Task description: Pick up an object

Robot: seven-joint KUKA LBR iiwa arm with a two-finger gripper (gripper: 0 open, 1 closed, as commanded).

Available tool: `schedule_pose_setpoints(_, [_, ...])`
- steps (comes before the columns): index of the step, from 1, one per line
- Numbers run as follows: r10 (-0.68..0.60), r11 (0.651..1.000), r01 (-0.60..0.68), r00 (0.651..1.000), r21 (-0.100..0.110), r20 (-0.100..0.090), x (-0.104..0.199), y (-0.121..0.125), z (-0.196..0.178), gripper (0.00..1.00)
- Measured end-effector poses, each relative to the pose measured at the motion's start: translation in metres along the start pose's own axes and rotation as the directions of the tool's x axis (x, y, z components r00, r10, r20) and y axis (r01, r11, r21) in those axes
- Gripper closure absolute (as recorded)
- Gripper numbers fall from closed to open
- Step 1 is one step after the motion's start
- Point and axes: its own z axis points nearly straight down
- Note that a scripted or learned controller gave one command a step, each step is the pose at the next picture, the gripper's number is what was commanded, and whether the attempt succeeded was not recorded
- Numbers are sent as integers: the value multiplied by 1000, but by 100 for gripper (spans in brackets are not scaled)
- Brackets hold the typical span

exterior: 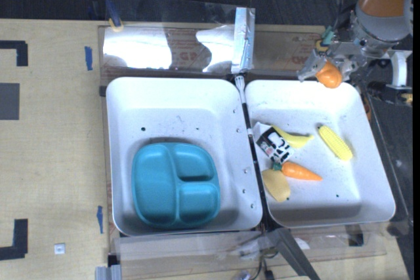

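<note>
A: Orange ball-like object (329,77) is sitting right under the claw (326,62), over the far rim of the right bin (348,206). Looks like it's hanging between the fingertips, off the bin floor. Calling it gripped, claw closed around it.

B: How is it going to handle?

A: Judging by looks: small, round, smooth, probably a light plastic toy fruit. Round plus slick means it could be rolling out of a two-finger pinch. Best hold is across the widest part, fingers on opposite sides.

B: What else is lying in that bin?

A: Corn cob (335,142) right of centre, banana (296,139) just left of it, carrot (300,172) nearer, a pale yellow fruit (277,185) touching the carrot's leafy end, and a black-and-white item (273,144) by the left wall. All well apart from the claw.

B: Left bin?

A: Left bin (164,92) is holding a teal divided tray (175,183). Both bins are sitting on the desk (46,141).
</note>
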Motion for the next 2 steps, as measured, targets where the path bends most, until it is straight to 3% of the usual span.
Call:
schedule_pose_setpoints(1, [-80, 997, 80, 997, 5, -1, 9, -74, 107, 0])
schedule_pose_setpoints(2, [-62, 998, 62, 998, -5, 1, -40, -58, 156, 0])
